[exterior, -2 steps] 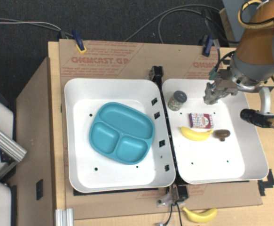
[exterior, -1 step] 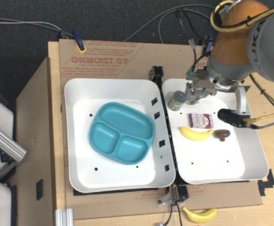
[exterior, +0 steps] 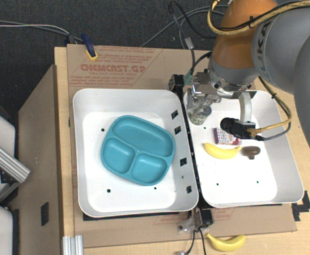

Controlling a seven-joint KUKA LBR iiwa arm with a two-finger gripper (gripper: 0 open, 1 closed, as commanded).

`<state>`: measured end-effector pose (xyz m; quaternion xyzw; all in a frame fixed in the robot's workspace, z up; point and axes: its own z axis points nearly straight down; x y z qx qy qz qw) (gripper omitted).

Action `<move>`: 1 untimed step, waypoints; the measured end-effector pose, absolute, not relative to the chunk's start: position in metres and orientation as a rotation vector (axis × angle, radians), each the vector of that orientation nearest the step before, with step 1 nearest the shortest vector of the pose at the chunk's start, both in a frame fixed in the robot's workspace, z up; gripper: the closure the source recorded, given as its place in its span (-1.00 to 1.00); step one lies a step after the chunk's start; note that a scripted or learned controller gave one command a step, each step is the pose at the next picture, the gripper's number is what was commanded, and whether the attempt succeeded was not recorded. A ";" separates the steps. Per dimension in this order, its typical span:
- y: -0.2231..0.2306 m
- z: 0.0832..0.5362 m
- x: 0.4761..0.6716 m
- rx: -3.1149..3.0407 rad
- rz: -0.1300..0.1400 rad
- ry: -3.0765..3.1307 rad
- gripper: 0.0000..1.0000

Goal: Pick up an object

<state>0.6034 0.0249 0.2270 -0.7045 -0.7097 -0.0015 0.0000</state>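
In the right bin (exterior: 282, 179) lie a yellow banana (exterior: 221, 151), a small purple and white box (exterior: 225, 137) and a small brown object (exterior: 251, 152). A clear glass-like cup (exterior: 198, 115) sits at the bin's upper left, close to the divider. My gripper (exterior: 200, 101) hangs straight over this cup, under the orange wrist band (exterior: 240, 31). The gripper's body hides how it meets the cup. The left bin (exterior: 85, 142) holds a teal divided plate (exterior: 137, 149).
A black fitting on a yellow cable (exterior: 239, 126) hangs from the arm just above the box. Cardboard (exterior: 112, 62) lies behind the bins, with a blue clamp (exterior: 89, 47) on it. A second banana (exterior: 227, 242) lies outside, below the right bin.
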 end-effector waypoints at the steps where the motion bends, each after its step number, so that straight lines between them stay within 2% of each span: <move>1: 0.078 0.237 0.611 -2.213 -0.005 -2.230 1.00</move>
